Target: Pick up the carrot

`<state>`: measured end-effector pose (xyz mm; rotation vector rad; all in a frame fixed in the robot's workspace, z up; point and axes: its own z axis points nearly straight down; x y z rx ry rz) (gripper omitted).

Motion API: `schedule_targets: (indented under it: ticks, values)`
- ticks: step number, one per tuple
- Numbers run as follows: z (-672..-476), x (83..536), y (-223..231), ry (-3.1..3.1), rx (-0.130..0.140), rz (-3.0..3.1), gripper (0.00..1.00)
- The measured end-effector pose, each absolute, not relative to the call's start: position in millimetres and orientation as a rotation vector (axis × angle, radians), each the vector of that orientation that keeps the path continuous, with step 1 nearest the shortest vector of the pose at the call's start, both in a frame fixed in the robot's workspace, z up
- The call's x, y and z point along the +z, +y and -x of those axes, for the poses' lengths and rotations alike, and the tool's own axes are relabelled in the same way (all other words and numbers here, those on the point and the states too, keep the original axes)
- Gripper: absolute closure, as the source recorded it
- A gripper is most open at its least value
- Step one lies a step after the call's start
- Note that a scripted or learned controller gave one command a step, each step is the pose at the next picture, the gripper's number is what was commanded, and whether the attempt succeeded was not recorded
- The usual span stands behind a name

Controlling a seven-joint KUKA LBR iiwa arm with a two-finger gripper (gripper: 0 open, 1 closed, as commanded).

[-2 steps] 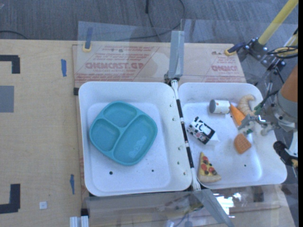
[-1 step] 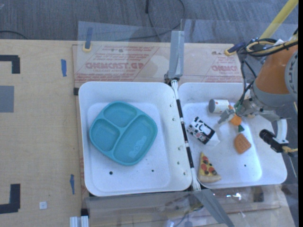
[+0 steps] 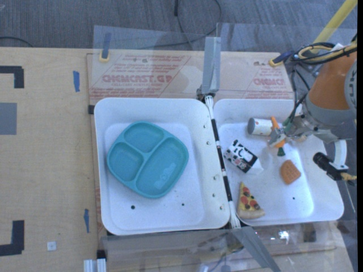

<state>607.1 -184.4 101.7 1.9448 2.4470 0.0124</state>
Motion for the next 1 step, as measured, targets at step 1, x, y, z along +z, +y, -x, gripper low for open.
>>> schedule_targets:
  ticks: [1]
  values:
    - [-573.4, 196.3, -129.3, 2.332, 0.001, -2.103, 1.0]
